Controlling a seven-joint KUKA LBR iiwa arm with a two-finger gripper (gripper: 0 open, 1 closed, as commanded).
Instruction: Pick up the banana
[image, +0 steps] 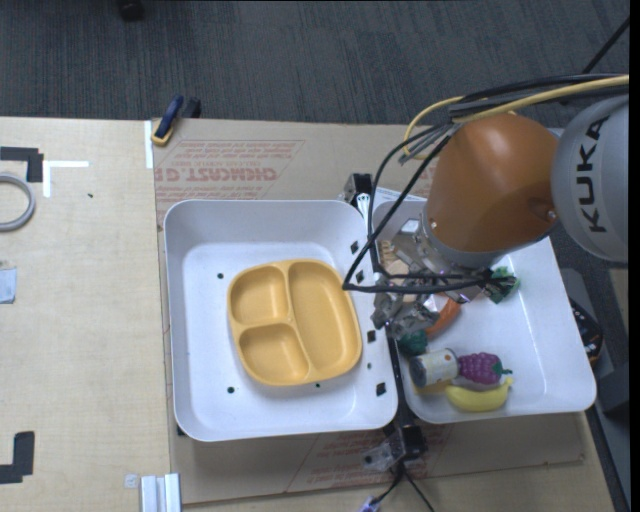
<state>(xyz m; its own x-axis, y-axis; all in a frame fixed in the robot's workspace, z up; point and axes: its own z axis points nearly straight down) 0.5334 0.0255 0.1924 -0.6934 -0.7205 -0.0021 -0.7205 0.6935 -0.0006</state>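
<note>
1. Presently the approach step is judged to be in hand: the gripper (420, 315) is being held low over the right bin's (560, 300) inner side, and the banana (478, 398) is not being held.
2. Whether the gripper is spread or closed cannot be told, since it is being largely hidden beneath the orange wrist and the cables.
3. The banana is lying at the right bin's near edge, just below the grapes (480, 368) and touching them; a carrot (445, 315) and a green-topped piece (432, 365) are lying close by.
4. A shift toward the near rim and a descent onto the banana are judged to be called for next.
5. Little room is being left there: the rim is pressing close on one side, the grapes on the other.
6. More open floor is being offered at the bin's far right; the left bin (190, 300) is being occupied by a yellow plate (293, 322).
</note>
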